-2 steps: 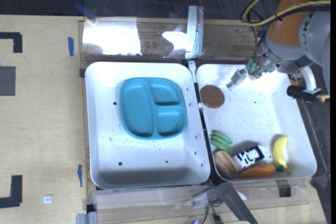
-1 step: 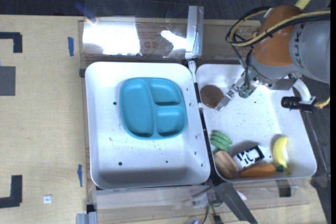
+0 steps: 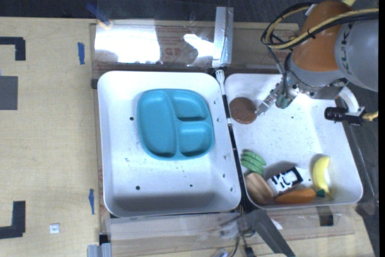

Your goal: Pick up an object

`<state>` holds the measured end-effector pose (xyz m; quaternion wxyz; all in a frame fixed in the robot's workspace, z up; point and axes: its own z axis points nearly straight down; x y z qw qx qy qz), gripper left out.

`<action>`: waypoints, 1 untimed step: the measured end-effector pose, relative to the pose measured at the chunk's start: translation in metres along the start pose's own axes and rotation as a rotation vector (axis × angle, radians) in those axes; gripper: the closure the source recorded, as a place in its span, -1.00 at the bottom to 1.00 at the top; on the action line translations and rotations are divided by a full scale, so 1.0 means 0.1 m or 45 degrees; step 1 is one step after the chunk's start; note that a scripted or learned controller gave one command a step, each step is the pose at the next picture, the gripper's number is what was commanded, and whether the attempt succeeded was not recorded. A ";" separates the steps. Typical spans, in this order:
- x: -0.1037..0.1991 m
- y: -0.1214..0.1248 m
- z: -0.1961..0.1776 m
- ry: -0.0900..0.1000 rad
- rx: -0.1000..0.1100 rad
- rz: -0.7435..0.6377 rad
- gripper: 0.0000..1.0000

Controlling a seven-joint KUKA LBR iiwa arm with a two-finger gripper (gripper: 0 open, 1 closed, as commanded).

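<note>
A pale wooden bench (image 3: 48,147) seen from above holds two shallow white bins side by side. The left bin (image 3: 120,189) contains a blue divided plate (image 3: 175,123) lying flat near its centre. The right bin (image 3: 301,135) holds several small items. A grey robot arm (image 3: 361,57) with an orange band (image 3: 319,39) reaches in from the right, over the upper part of the right bin. Its gripper (image 3: 264,106) points down and to the left, its tip just beside a brown round disc (image 3: 242,110) lying in the bin's upper left corner; whether the fingers are spread or closed cannot be told, and nothing is seen between them. Along the bin's lower edge lie a yellow banana (image 3: 320,173) at right, an orange carrot (image 3: 296,195), a black and white object (image 3: 285,178), a tan rounded item (image 3: 258,188), and a green ridged vegetable (image 3: 253,160).
</note>
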<state>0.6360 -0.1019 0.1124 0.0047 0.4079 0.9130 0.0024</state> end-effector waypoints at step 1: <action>0.10 -0.20 0.18 0.007 0.009 -0.018 1.00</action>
